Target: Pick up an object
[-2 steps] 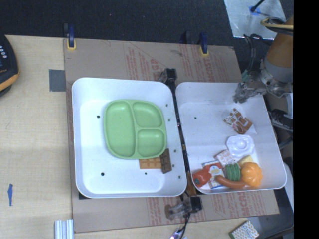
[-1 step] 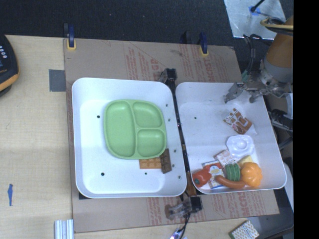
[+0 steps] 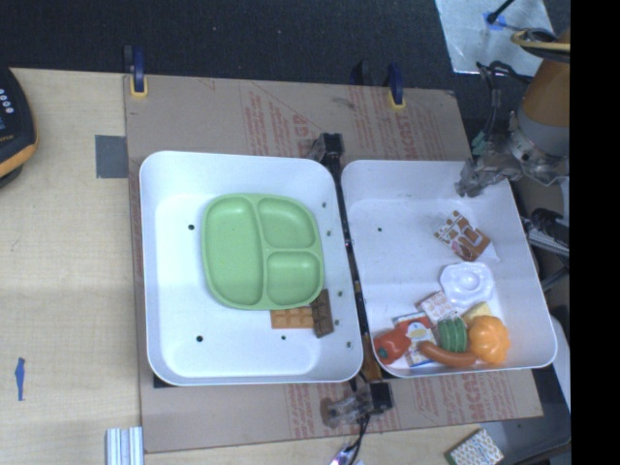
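We see toys piled in the near right corner of the right bin [image 3: 387,187], an orange ball [image 3: 489,337] beside a green veggie [image 3: 451,334], a green plate [image 3: 262,250] in the left bin [image 3: 170,260], and the gripper [image 3: 475,180] at the far right rim.

Smooth matt plastic green plate [image 3: 262,251] (divided) in a glossy white bin [image 3: 165,260].

A light wooden bench [image 3: 58,289] carries a brown cardboard sheet [image 3: 242,114] across mid-frame. Two white bins [image 3: 160,260] [image 3: 387,192] sit side by side on it.
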Motion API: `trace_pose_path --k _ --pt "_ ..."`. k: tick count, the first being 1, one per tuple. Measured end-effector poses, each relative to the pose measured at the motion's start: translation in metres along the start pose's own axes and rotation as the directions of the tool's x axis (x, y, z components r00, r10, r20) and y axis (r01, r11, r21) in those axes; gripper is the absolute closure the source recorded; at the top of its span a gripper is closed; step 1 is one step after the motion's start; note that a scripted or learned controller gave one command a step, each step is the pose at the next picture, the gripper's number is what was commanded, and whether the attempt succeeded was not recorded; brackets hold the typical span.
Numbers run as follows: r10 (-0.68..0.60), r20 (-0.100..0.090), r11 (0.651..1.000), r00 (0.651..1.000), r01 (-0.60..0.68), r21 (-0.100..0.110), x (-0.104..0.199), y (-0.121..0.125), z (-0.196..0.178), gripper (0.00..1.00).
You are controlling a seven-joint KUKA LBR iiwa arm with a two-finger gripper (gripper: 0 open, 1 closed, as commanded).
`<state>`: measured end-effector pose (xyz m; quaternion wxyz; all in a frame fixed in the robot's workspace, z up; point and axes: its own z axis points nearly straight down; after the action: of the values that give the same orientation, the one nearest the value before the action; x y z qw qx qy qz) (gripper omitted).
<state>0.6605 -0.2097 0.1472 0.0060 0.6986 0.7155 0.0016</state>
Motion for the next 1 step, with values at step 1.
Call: trace_pose_path --k 1 --pt "-0.002 0.0 1.0 1.0 0.002 0.001 0.0002 -0.0001 0.0005 0.0"
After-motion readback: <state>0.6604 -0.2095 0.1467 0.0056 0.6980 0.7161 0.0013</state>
